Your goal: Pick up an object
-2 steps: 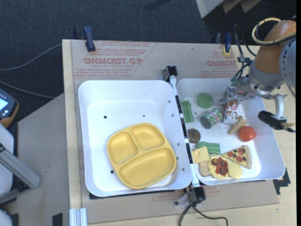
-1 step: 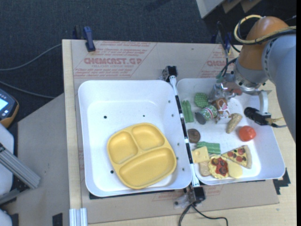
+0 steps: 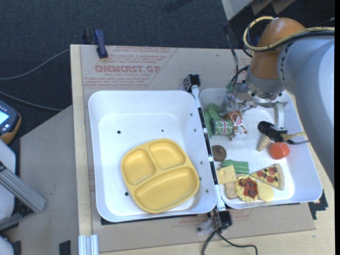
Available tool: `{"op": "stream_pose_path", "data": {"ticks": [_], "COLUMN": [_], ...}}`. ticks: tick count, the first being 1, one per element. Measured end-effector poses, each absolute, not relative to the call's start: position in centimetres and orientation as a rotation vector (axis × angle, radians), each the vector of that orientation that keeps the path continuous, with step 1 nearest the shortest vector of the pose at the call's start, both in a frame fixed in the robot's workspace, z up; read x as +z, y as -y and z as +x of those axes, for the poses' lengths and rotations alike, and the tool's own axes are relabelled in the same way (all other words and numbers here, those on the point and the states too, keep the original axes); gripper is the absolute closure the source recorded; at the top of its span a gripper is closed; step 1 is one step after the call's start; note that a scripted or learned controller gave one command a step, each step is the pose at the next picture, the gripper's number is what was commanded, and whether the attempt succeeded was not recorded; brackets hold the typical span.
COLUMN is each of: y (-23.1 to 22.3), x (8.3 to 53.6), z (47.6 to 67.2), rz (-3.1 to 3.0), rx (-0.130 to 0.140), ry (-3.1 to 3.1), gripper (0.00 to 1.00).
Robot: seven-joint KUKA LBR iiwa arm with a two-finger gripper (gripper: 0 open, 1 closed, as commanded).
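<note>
L bin (image 3: 106,116): shallow white plastic, holds a yellow three-section plastic plate (image 3: 159,175) toward its near side. R bin (image 3: 305,182): green-and-red snack packet (image 3: 226,125) at far left, w/ brown round disc (image 3: 218,153), red ball (image 3: 279,150) and toy pizza slice (image 3: 270,176) nearer. Pincer (image 3: 237,104) low over far end of R bin, just above the packet; open or closed: cannot tell.
</note>
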State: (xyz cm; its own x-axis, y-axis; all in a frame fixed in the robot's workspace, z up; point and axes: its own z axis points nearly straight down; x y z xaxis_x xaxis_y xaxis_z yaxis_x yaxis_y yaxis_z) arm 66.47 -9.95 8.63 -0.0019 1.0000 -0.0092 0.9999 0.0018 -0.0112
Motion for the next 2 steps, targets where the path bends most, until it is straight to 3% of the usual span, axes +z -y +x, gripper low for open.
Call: {"op": "stream_pose_path", "data": {"ticks": [1, 2], "y": [7.0, 4.1], "x": [14.7, 21.5], "z": [65.0, 61.3], "rz": [-2.248, -2.251], "rx": [0.001, 0.007], "ry": [2.234, 2.239], "gripper": [1.0, 1.0]}}
